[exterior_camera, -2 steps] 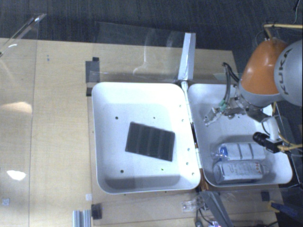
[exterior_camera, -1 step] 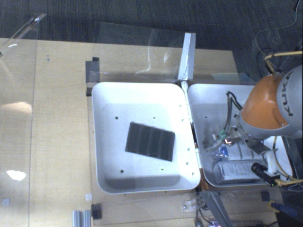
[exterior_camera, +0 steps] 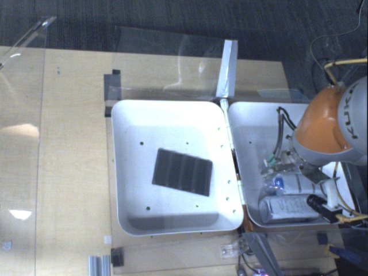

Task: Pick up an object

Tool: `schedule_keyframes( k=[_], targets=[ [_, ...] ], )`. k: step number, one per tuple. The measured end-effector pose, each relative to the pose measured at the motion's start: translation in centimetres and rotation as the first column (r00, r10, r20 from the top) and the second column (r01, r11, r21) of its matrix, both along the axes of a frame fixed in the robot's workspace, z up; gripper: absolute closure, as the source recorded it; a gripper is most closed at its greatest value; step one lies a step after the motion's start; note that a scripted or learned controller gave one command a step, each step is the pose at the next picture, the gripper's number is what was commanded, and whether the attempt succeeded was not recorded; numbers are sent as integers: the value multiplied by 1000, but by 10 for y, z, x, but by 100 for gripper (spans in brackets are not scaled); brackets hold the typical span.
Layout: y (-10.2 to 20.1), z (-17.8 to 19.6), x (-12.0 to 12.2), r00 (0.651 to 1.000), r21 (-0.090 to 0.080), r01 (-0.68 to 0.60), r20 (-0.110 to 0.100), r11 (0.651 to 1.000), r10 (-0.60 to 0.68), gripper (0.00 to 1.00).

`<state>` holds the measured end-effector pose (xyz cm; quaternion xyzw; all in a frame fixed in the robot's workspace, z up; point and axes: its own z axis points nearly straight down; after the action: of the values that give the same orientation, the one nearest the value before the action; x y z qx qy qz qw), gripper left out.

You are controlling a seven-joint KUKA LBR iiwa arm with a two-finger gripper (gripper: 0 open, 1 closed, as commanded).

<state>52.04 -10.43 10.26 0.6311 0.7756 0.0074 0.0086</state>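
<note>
The dark ribbed pad (exterior_camera: 182,172) lies flat in the middle of the left bin (exterior_camera: 127,125), well to the left of the jaws (exterior_camera: 280,164) and across the divider from them. It looks thin, light and somewhat flexible, with a ridged top; lying flush on the bin floor, it probably offers a hold only at an edge or corner, and a pinch from above may slip off. Around it the floor is bare on every side, so there is open room to come down, with the bin's walls well apart from the pad. The jaws sit low in the right bin (exterior_camera: 253,119), among a clutter of silvery packets (exterior_camera: 287,207) just below them; whether they are open or closed I cannot tell. The bench (exterior_camera: 63,154) spreads far to their left.
</note>
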Motion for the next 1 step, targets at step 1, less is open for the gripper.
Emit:
schedule_keyframes(
  k=[1],
  targets=[
    [0,0,0,1000,0,0,0,1000,0,0]
  ],
)
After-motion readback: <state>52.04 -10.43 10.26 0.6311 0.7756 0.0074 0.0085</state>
